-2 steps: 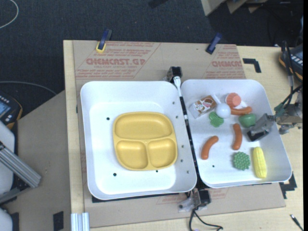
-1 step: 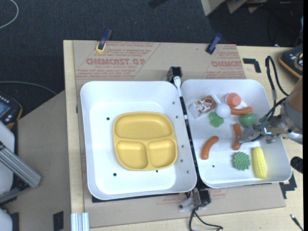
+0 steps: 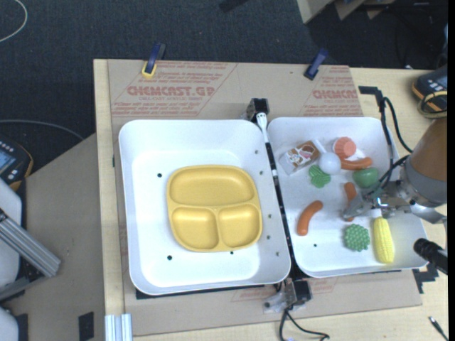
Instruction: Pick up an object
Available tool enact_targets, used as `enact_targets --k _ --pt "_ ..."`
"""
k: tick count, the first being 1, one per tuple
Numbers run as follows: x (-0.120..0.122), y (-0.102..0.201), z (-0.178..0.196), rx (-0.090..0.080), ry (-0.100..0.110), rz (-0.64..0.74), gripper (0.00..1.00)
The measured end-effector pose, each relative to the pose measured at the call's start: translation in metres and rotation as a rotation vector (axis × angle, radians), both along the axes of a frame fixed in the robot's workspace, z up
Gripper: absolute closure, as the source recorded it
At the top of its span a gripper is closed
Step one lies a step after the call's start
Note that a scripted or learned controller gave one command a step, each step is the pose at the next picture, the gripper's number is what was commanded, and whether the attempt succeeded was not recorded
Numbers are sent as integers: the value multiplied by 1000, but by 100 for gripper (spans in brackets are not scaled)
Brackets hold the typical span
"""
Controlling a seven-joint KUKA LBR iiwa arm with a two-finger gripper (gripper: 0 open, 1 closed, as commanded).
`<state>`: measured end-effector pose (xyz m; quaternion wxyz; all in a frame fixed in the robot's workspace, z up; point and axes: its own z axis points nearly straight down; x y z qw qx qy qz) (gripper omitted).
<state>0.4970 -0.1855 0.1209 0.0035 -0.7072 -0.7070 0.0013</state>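
— Inspector: Position of the gripper [image 3: 353, 209]?

— Assistant: Low in the right bin [image 3: 298, 258], beside the yellow corn cob [image 3: 383, 239] and above the green broccoli piece [image 3: 356, 237]. I cannot tell whether it is wide, narrow or holding anything.

— Inspector: Remaining contents?

— Assistant: An orange sausage [image 3: 308, 217] lies apart near the bin's left side. A snack packet [image 3: 300, 156], white ball [image 3: 329, 164] and other toy foods cluster at the far end. The left bin [image 3: 142, 190] bears a yellow divided tray [image 3: 213, 207].

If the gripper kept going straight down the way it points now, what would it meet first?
Probably the right bin's floor, or the green broccoli-like piece just below the gripper. The corn cob lies to the side. Depth is unclear from this slanted view.
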Motion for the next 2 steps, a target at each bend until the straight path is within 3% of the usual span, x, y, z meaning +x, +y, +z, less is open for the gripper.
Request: enact_targets --k 1,2 --pt "-1 1 -38 0 -2 0 0" --pt "0 0 -26 -3 -7 -1 100"
